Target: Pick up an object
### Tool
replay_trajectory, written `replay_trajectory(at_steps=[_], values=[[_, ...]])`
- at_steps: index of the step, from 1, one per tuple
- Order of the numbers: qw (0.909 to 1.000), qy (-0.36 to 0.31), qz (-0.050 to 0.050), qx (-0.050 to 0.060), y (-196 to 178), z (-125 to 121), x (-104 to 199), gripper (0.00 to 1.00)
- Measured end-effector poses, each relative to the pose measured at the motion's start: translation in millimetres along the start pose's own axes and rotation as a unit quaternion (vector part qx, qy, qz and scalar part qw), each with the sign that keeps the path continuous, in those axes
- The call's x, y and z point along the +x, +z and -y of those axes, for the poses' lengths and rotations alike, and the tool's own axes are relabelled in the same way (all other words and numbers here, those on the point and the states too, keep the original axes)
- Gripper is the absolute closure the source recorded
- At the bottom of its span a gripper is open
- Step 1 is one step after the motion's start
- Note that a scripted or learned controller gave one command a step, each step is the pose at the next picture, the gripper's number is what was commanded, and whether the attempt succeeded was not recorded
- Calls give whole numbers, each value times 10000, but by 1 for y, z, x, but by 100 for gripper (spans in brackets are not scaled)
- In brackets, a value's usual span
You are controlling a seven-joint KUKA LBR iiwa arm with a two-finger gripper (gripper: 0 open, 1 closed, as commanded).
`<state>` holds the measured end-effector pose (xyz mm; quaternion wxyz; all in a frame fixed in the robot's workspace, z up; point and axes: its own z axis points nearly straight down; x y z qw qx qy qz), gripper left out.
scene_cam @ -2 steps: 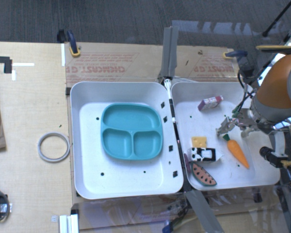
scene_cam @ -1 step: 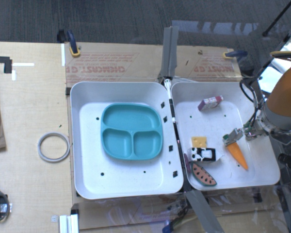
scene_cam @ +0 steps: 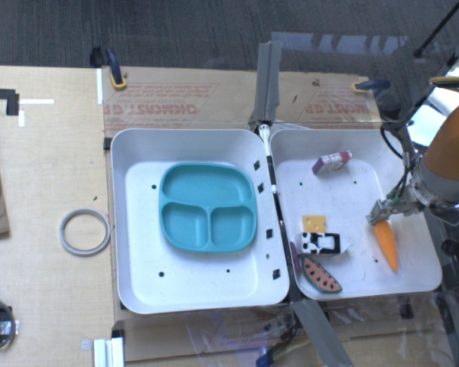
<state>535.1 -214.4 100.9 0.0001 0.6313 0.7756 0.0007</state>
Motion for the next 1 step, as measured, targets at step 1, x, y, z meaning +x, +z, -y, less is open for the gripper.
replay_trajectory(at_steps=[1], values=[[9994, 352, 9, 6, -151, -24, 58, 100]])
